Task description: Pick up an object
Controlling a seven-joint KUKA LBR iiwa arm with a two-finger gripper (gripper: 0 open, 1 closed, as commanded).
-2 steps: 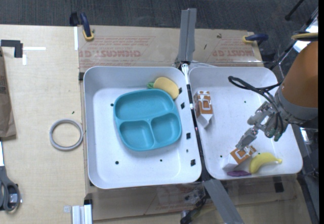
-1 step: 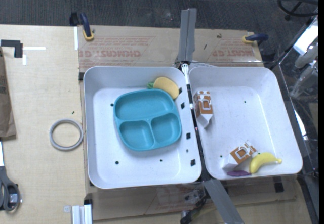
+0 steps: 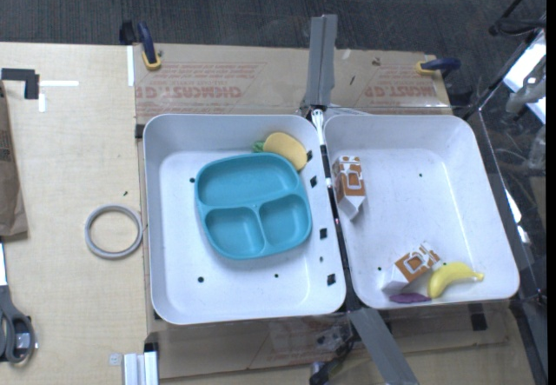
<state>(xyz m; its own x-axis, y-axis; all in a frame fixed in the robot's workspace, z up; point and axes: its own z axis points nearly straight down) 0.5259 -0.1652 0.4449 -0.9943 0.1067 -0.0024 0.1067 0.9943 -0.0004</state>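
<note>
Two shallow white bins are sitting side by side on the tabletop (image 3: 69,140), and the objects to pick from are lying spread across both. In the left bin (image 3: 158,244) a blue divided tray (image 3: 254,205) is taking up most of the floor, lying flat with its three compartments facing up. A rounded yellow object (image 3: 286,149) is resting just beyond the tray's far right corner, touching its rim, and a small green piece (image 3: 259,147) is peeking out beside it against the back wall. In the right bin (image 3: 488,192) an orange-and-white carton (image 3: 350,183) is lying near the left wall, close to the divide between the bins. At the near edge a second orange-and-white carton (image 3: 418,263) is sitting tilted, with a yellow banana (image 3: 453,277) lying just to its right and touching it, and a small purple object (image 3: 407,296) is lying just in front of them against the near wall. Outside the bins, a grey tape ring (image 3: 114,230) is lying on the tabletop to the left, a pair of scissors (image 3: 16,335) is showing at the lower left corner, and a sheet of printed cardboard (image 3: 226,83) is lying under the bins' far side, with a yellow-handled clamp (image 3: 149,51) gripping its left end and another clamp (image 3: 434,67) sitting at its right end.
</note>
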